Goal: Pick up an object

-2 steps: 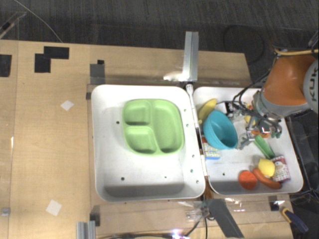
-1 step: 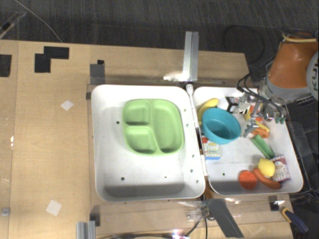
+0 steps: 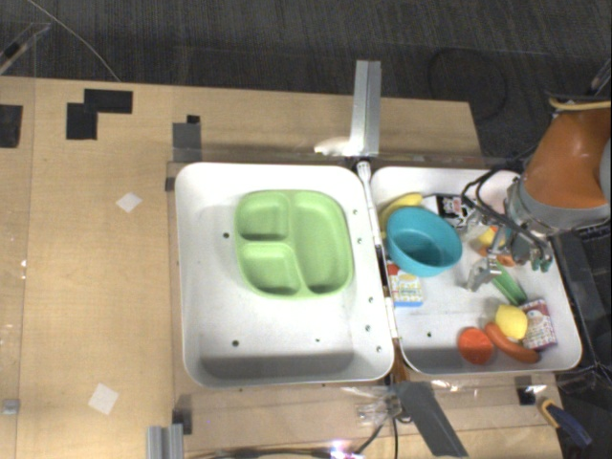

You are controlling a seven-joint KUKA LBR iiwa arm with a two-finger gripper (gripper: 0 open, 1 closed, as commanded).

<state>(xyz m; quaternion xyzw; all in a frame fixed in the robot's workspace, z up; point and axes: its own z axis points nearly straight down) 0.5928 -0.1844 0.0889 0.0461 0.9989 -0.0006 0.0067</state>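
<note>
The right bin [image 3: 435,357] holds the loose objects. A blue bowl [image 3: 423,240] sits at its left, with a yellow fruit [image 3: 403,202] behind it and a small labelled box [image 3: 406,290] in front. Near the front lie an orange-red ball [image 3: 475,344], a yellow lemon [image 3: 512,321], a red pepper-like piece [image 3: 519,349] and a printed packet [image 3: 541,326]. My gripper [image 3: 486,273] hangs low over the bin's middle right, just right of the bowl, beside a green piece [image 3: 508,286]. The arm's orange band [image 3: 572,161] is above it.
The left bin [image 3: 206,256] holds a green divided plate [image 3: 292,242]. A black and white packet [image 3: 444,205] and an orange piece [image 3: 487,236] lie at the back of the right bin. A metal post [image 3: 367,108] stands behind the bins' shared wall.
</note>
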